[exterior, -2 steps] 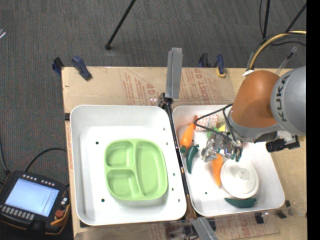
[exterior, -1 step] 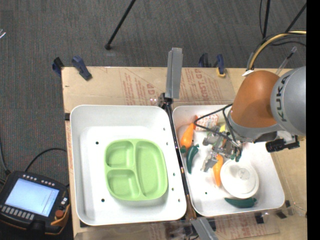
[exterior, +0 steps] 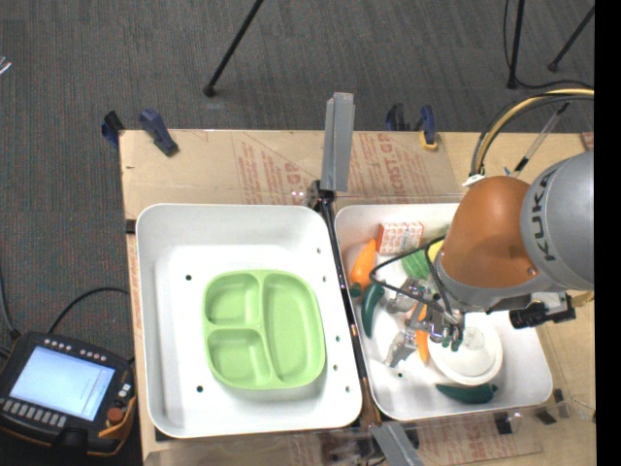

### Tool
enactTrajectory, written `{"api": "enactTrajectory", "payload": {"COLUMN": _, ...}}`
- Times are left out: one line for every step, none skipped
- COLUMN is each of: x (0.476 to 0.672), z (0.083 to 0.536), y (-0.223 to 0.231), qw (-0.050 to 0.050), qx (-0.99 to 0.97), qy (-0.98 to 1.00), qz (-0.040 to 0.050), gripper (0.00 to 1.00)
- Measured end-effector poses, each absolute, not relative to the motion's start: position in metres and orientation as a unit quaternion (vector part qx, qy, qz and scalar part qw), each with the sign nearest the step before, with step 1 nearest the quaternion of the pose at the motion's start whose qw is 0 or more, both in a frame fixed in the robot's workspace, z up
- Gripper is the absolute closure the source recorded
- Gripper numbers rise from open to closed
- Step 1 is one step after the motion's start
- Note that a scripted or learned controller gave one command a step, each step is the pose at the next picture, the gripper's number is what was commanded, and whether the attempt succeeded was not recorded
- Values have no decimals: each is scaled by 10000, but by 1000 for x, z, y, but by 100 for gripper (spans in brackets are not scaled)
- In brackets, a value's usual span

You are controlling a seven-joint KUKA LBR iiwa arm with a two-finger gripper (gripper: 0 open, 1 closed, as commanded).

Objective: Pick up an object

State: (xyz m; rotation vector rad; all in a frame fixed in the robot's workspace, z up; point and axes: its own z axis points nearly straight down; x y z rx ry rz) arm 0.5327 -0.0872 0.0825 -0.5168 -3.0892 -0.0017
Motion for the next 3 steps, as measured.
{"api": "enactTrajectory", "payload": {"x": 637, "z": 84, "y": -96, "qw": 27, "qx": -2120, "qy": -9773, "qz": 1, "gripper": 0}}
{"api": "enactTrajectory", "payload": {"x": 600, "z": 84, "y": -92, "qw": 25, "qx": -1871, "qy": -9823, "qz": -1, "gripper": 0}}
{"api": "enactTrajectory", "payload": {"x": 600, "z": 91, "y": -90, "qw": 35, "qx": -1847, "qy": -9828, "qz": 1, "gripper": 100}}
